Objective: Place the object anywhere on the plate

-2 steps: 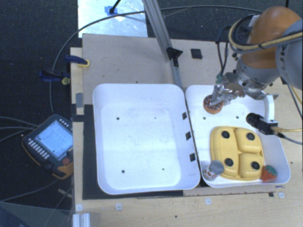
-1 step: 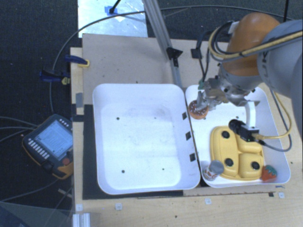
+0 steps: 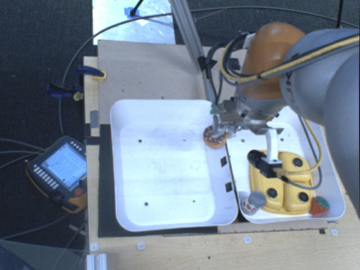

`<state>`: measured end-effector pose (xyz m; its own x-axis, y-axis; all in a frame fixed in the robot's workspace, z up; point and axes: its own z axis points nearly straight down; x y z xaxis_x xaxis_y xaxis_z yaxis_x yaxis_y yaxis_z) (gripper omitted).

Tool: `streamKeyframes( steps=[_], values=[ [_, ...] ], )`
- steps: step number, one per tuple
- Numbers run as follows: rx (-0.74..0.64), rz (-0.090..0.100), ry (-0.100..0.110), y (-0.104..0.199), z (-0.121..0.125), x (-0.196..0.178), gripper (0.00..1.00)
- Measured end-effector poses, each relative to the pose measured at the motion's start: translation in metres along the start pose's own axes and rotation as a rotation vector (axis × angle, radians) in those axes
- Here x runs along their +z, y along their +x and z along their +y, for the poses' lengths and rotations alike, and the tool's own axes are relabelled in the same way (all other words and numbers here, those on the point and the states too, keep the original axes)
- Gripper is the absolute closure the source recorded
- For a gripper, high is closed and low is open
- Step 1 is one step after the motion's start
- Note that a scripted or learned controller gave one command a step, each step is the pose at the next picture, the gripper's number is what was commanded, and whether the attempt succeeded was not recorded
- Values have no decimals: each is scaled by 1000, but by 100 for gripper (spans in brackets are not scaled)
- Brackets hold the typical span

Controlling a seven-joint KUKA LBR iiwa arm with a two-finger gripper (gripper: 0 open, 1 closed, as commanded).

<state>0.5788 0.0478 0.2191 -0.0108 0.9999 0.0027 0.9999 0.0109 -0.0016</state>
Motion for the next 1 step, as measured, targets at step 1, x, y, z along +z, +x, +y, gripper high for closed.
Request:
streamKeyframes(
  steps=[1],
  values=[
    [-1,1,-1,60,-14,-2,100]
  ],
)
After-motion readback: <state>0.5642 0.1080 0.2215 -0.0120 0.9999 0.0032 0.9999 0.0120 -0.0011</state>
